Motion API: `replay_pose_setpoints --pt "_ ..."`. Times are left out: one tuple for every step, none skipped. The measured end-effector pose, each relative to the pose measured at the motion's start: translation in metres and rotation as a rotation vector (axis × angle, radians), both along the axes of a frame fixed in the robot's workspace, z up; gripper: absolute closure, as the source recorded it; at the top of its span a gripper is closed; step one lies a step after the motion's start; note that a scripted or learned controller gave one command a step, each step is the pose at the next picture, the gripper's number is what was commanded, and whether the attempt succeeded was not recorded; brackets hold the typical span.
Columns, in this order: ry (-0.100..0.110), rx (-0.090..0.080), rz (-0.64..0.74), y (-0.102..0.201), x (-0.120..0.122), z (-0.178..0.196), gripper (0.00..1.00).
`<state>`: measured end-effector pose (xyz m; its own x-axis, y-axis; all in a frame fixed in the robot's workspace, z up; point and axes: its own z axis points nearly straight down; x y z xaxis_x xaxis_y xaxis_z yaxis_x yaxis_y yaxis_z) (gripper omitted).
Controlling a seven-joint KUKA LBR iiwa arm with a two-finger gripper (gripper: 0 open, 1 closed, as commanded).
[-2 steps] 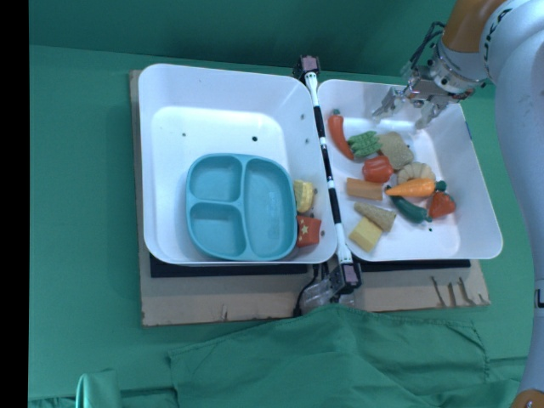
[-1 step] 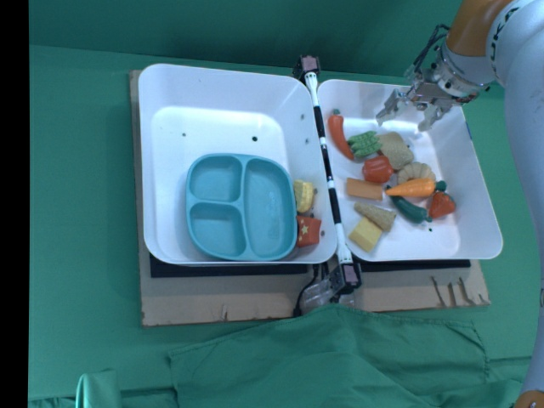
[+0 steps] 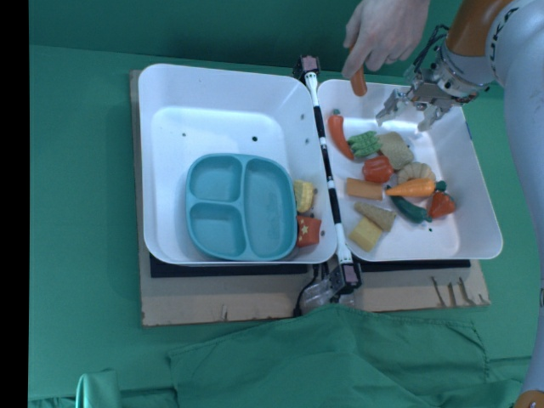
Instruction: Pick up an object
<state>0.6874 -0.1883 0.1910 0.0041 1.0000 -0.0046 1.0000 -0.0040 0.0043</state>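
Where held, orange sausage [image 3: 359, 82] upright.

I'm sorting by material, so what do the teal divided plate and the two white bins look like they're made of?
Teal divided plate: likely molded plastic, matte, with rounded compartment edges and even color. White bins and: probably thin formed plastic, smooth and slightly glossy, with rounded corners and soft highlights.

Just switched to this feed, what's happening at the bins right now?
The gripper hovers over the back of the right bin, fingers spread, with nothing between them. A person's hand reaches in beside it, holding a small orange piece above the bin's back edge. A pile of toy vegetables lies in the right bin. The left bin holds a teal divided plate.
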Motion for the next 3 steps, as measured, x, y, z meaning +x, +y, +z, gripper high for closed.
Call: replay_pose_setpoints --pt "-0.008 -0.004 -0.003 -0.002 0.002 0.015 1.0" --pt "-0.007 -0.003 -0.003 -0.001 0.001 0.014 0.0" --pt "-0.003 0.003 0.004 0.028 0.014 0.026 0.0"
